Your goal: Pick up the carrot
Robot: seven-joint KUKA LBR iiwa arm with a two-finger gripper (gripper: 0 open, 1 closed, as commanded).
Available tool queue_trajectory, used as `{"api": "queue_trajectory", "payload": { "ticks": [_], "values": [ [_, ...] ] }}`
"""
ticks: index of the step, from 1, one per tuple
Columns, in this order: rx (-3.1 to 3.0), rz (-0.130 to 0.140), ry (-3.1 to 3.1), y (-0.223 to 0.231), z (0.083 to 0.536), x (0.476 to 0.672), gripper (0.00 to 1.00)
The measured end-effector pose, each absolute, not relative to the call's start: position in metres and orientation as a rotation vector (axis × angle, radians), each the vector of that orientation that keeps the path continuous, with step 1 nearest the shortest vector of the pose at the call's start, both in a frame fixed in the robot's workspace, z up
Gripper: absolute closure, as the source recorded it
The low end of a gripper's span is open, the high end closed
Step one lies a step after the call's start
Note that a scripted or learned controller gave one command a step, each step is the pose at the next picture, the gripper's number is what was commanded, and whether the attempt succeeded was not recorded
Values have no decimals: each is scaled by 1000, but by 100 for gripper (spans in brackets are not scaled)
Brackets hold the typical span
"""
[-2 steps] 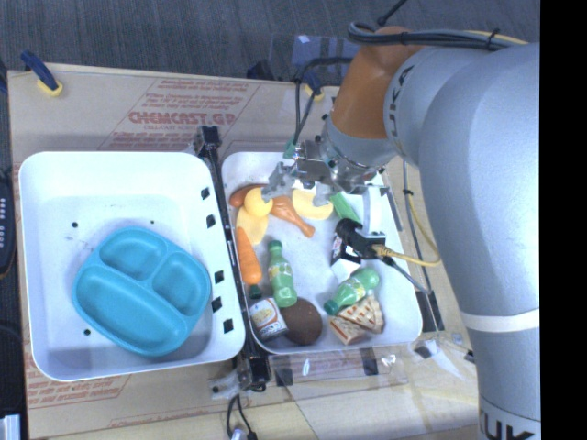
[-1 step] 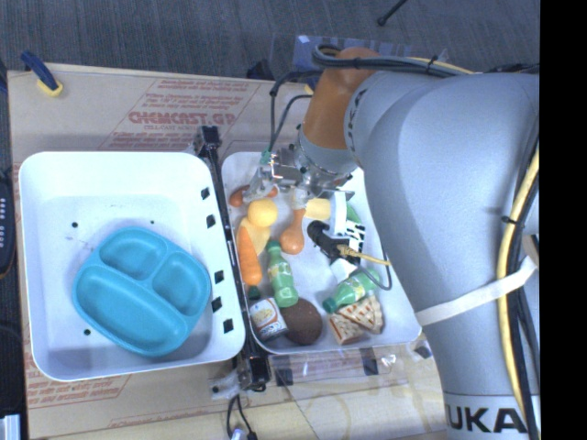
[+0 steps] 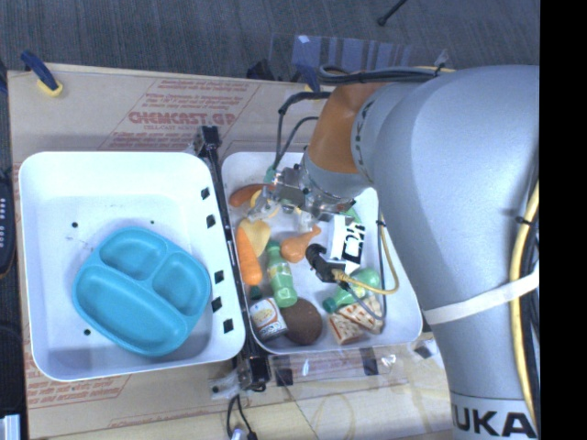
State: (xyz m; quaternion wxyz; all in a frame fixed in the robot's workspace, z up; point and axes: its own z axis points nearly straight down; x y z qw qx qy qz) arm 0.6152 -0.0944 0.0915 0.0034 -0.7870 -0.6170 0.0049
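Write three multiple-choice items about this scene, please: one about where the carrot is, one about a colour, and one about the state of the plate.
1. Where does the carrot lie?
A. In the right bin, beside its left wall
B. In the left bin, on the plate
C. On the cardboard outside both bins

2. What colour is the divided plate?
A. Red
B. Blue
C. Yellow

3. In what state is the divided plate?
A. Flipped over
B. Stacked with toy food
C. Lying flat, face up, with nothing in its compartments

Answers:
1. A, because the orange carrot rests along the left wall of the right bin, next to the green bottle.
2. B, because the plate in the left bin is light blue.
3. C, because its three compartments face up and hold nothing.
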Motion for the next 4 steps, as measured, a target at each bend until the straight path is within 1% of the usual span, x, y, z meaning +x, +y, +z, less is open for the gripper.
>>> {"api": "queue_trajectory", "payload": {
  "ticks": [1, 2, 3, 4],
  "values": [
    [-2453, 23, -1942, -94, 101, 615, 100],
    [-2875, 14, -1239, -41, 192, 504, 100],
    [-2875, -1, -1264, -36, 312, 517, 100],
    [-2656, 19, -1659, -30, 190, 474, 100]
  ]
}}
